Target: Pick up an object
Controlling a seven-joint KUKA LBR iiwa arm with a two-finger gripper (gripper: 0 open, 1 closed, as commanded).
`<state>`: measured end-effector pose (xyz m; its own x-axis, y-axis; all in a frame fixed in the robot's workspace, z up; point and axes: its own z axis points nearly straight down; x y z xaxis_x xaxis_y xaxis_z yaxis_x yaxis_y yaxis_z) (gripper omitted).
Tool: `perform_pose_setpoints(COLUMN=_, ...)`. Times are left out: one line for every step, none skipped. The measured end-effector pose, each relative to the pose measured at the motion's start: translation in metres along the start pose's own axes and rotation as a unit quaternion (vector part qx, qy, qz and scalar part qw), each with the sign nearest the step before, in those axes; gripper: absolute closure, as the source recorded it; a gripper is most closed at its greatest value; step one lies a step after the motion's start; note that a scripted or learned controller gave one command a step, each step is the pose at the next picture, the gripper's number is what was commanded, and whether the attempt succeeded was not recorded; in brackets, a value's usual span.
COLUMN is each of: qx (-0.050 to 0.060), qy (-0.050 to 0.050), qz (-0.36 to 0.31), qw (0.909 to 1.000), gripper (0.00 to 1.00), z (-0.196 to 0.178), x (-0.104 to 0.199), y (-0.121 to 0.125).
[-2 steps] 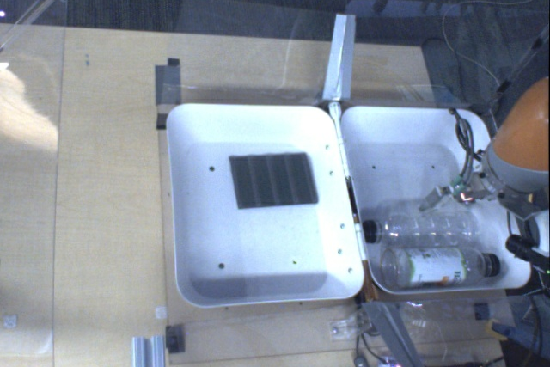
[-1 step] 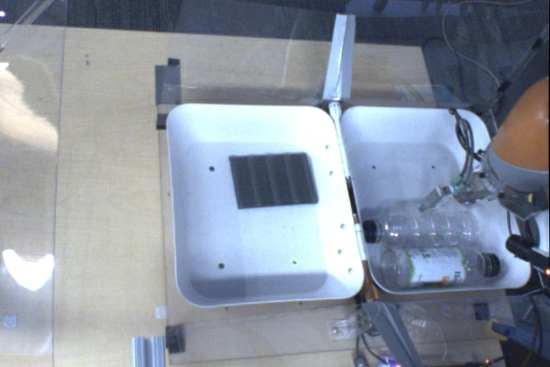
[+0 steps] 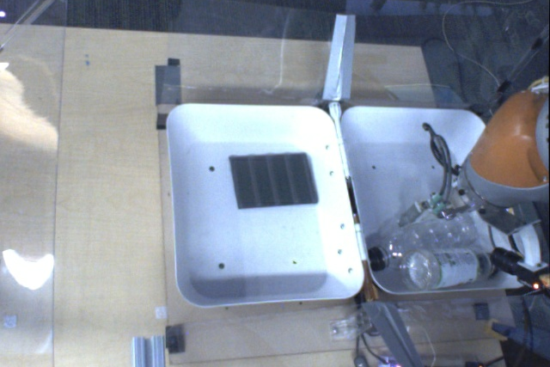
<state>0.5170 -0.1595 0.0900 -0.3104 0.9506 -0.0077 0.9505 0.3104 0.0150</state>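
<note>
Camera view puts the clear bottle [image 3: 430, 265] on its side along the right bin's [image 3: 378, 142] near wall, long axis running 3 to 9 o'clock, cap at 9. The gripper [image 3: 443, 206] hangs just at its 12 o'clock; I cannot tell how its jaws stand.

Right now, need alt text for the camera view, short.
The grey arm with its orange band reaches into the right bin, over a clear plastic bottle lying on its side. The left bin holds a dark ridged rectangular pad.
</note>
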Motion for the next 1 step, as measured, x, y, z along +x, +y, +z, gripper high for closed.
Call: perform_pose_setpoints(qx=0.000, qy=0.001, qz=-0.067, qw=0.9977, gripper=0.00, z=0.0007, x=0.0361, y=0.0531)
